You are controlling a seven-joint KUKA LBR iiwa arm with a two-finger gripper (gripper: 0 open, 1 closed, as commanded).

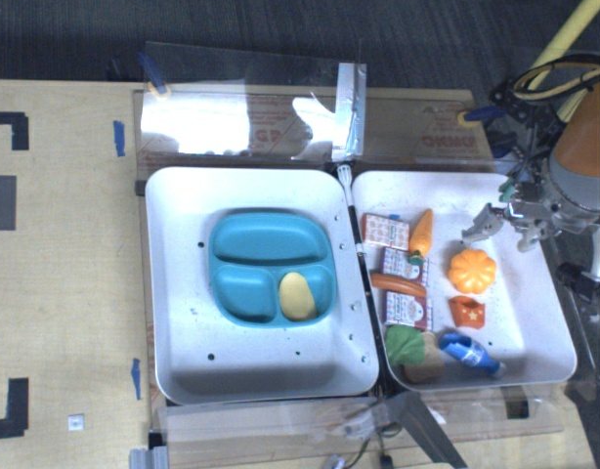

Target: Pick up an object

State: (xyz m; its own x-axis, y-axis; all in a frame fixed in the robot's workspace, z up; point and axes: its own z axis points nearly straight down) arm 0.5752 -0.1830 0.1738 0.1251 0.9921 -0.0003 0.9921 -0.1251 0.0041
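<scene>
My gripper point(503, 225) hangs over the upper right part of the right bin point(564, 345), fingers spread wide with nothing between them. Just below it sits the little orange pumpkin point(473, 271), close but not touched, and below that a small red piece point(467, 312). Off to the left lies a carrot point(421, 233) beside a small carton point(385, 232), then a sausage point(399, 284). Further down, a blue bottle point(469, 353). Well away in the left bin point(173, 291), a yellow lemon point(297, 295) rests in the blue tray point(271, 237).
</scene>
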